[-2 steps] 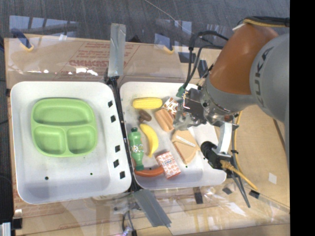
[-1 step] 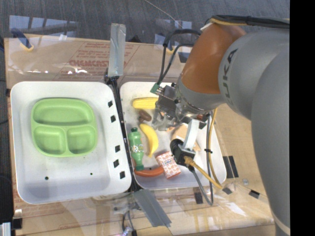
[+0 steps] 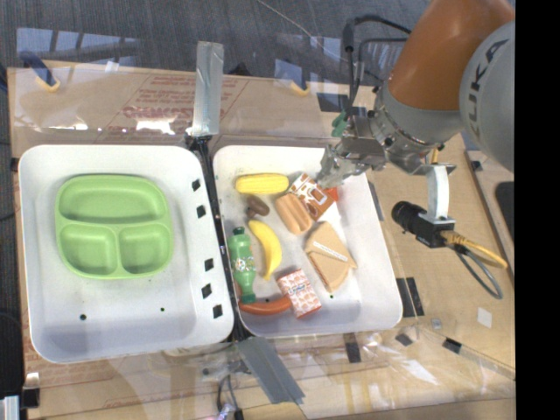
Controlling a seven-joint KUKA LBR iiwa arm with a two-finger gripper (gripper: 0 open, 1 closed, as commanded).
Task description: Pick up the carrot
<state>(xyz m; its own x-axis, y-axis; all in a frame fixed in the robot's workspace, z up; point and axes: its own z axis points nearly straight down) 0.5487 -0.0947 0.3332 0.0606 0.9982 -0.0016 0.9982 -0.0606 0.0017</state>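
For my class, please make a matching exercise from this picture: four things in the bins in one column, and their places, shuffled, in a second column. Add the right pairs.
Things
1. green tray
2. carrot
3. green bottle
4. corn cob

Places
A. far end of the right bin
B. along the right bin's near wall
C. in the left bin
D. against the right bin's left wall

Pairs: 1-C, 2-B, 3-D, 4-A

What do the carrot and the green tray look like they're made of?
Carrot: probably toy plastic, smooth, uniform orange-red, lying along the right bin's front edge. Green tray: likely moulded plastic, matte to semi-gloss, with three rounded compartments and one even colour. Neither material can be confirmed by sight.
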